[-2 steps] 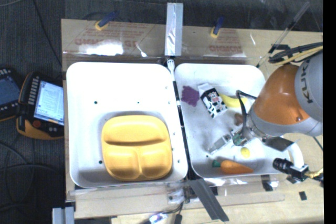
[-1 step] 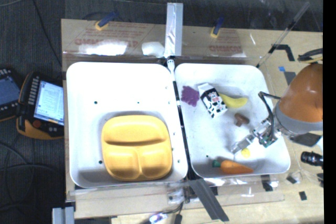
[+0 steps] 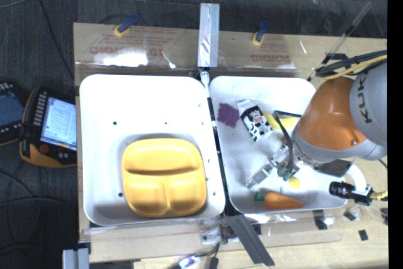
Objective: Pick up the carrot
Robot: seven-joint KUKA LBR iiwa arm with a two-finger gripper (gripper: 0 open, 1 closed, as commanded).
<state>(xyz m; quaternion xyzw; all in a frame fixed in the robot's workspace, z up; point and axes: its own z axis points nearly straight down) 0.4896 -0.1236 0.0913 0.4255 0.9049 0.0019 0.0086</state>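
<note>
The carrot (image 3: 283, 200) is orange with a green stub at its left end. It lies flat near the front wall of the right bin (image 3: 234, 160). My gripper (image 3: 266, 173) hangs low over the bin floor just above and to the left of the carrot, a short gap away from it. The grey and orange arm (image 3: 330, 126) leans in from the right and covers the bin's right side. Nothing shows as held by the gripper.
A purple lump (image 3: 228, 114) and a black-and-white toy (image 3: 255, 122) with a yellow piece (image 3: 272, 121) beside it lie at the back of the right bin. A small yellow-green object (image 3: 293, 183) sits under the wrist. A yellow moulded tray (image 3: 165, 175) rests in the left bin (image 3: 101, 135).
</note>
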